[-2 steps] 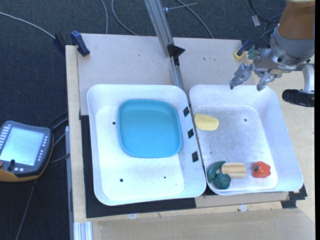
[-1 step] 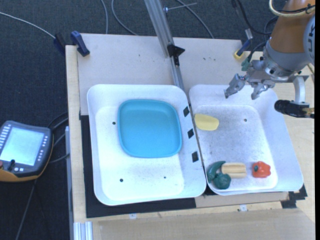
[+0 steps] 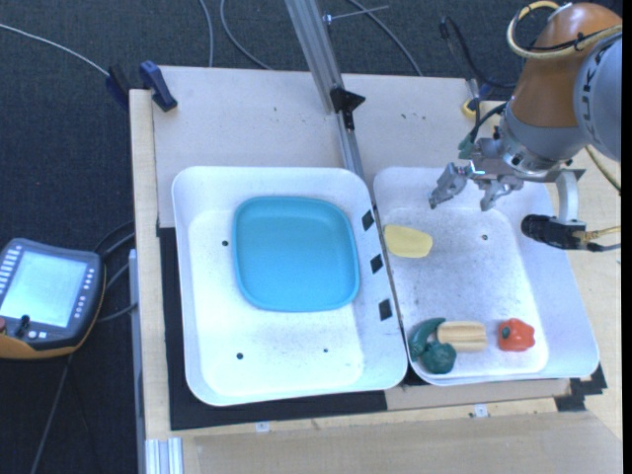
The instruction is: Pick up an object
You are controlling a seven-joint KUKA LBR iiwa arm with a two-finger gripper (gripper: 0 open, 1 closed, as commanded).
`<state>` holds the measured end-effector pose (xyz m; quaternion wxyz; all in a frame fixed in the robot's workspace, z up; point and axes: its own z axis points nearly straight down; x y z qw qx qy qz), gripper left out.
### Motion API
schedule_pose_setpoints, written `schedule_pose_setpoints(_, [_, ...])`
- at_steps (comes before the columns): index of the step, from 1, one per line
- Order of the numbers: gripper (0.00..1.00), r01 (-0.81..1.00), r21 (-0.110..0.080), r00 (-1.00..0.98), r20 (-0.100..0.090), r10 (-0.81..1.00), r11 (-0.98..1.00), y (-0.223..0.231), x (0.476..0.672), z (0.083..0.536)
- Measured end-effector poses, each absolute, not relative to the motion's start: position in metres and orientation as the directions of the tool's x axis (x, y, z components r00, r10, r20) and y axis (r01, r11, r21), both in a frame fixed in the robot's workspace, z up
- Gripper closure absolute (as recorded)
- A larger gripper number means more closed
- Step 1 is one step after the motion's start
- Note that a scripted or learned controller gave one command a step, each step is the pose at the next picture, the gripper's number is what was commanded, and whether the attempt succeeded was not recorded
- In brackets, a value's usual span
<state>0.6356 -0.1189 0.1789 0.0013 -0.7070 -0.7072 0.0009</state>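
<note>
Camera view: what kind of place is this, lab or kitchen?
Probably a robotics lab: a teach pendant lies beside the bench, loose cables trail over dark carpet, and two white bins hold toy food under the arm's pincer.

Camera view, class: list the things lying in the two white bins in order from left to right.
Blue tray → yellow piece → green vegetable → tan block → red pepper.
</note>
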Motion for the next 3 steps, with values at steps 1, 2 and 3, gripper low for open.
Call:
schedule_pose_setpoints(1, [0.00,1.000,-0.005,-0.001,0.001,1.000,0.001,-0.114,0.628,0.120])
schedule_pose_setpoints(2, [1.00,1.000,0.002,-0.001,0.000,1.000,0.001,-0.114,0.630,0.133])
schedule_pose_setpoints(3, [1.00,1.000,0.006,0.000,-0.001,1.000,0.000,-0.123,0.634,0.191])
